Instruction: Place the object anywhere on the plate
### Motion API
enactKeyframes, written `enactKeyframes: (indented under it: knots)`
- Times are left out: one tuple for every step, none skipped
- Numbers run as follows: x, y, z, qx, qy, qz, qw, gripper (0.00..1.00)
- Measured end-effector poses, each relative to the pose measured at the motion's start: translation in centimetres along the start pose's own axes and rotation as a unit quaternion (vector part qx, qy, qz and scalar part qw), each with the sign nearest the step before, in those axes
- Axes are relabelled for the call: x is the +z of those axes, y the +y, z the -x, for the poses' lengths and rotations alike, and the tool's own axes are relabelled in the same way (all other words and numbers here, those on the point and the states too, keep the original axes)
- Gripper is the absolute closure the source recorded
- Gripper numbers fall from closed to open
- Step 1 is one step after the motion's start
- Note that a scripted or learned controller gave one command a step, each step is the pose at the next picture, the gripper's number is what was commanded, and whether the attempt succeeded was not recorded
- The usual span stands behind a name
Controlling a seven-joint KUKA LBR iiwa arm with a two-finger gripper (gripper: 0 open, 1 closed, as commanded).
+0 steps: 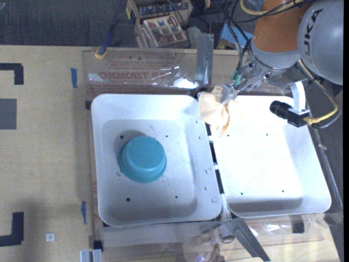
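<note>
The gripper (233, 90) pinches a limp cream cloth (214, 111) by its top corner, dangling it over the bins' shared edge, well apart from the blue plate (143, 158) awaiting it in the left bin (103, 111).

A single fixed camera looks down at a slant from above the table (43, 146), far enough to take in both white bins (103, 113) side by side, the arm (305, 26) entering from the right.
</note>
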State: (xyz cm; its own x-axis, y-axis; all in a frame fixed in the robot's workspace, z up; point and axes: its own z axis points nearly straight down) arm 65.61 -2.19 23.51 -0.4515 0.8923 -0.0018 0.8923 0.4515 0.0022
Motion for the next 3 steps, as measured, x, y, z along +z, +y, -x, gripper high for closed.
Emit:
enactKeyframes:
  knots:
    - [1.0, 2.8, -4.7, -0.197, 0.001, 0.0, 0.9803, 1.0]
    - [1.8, 4.5, -9.5, -0.387, 0.001, 0.001, 0.922, 1.0]
    - [0.8, 6.3, -12.6, -0.523, -0.001, 0.003, 0.8523, 1.0]
